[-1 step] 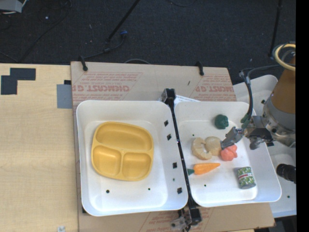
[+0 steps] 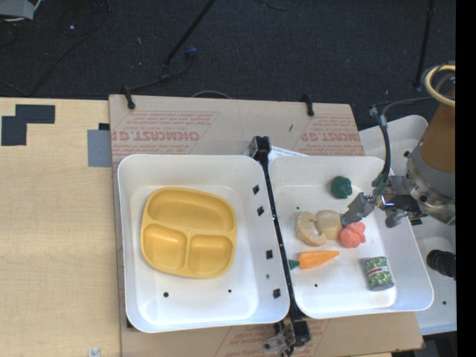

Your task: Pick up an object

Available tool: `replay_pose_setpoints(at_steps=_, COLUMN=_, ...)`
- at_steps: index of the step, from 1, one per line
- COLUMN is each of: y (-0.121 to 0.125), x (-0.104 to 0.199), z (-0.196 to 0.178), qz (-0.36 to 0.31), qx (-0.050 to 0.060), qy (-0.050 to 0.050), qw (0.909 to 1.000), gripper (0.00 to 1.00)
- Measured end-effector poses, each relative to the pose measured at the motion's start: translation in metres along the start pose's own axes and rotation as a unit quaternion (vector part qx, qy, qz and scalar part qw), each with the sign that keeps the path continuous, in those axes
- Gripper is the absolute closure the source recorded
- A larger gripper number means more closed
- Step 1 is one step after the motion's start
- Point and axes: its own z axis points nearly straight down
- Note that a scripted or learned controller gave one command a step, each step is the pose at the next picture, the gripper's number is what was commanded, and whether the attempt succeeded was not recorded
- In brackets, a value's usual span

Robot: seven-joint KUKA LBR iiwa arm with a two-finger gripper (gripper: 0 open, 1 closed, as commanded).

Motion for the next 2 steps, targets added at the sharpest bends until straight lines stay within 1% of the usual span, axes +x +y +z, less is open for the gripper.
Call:
replay_pose_setpoints(at_steps=1, y=-0.003, x=0.002, z=0.064, qz=0.0, qx=0.003, qy=0.001, qw=1.0, gripper=0.0)
replay_pose_setpoints(at_steps=2, y=-0.008, x=0.004, z=0.128, qz=0.0, qx=0.003, qy=0.001, qw=1.0, gripper=0.0)
